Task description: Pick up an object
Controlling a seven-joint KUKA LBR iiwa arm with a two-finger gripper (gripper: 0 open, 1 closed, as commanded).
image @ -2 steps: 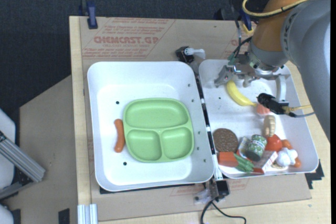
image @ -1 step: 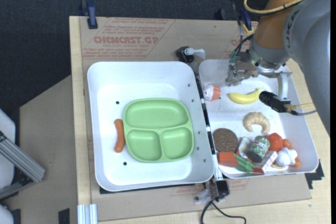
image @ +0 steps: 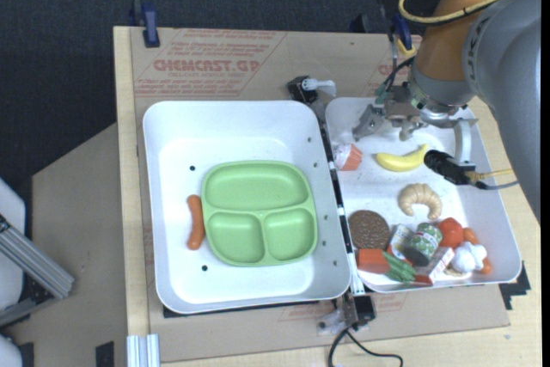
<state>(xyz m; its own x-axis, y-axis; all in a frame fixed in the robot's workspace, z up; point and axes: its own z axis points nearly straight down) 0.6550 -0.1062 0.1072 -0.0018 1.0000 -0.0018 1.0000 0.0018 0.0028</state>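
Hovering fingers (image: 388,121) above right bin (image: 503,223), banana (image: 402,159) just below

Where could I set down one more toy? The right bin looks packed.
Left bin: bare floor behind the green tray, and a strip beyond the sausage. Right bin: crowded near the front, from cookie to tomato; little space by the banana.
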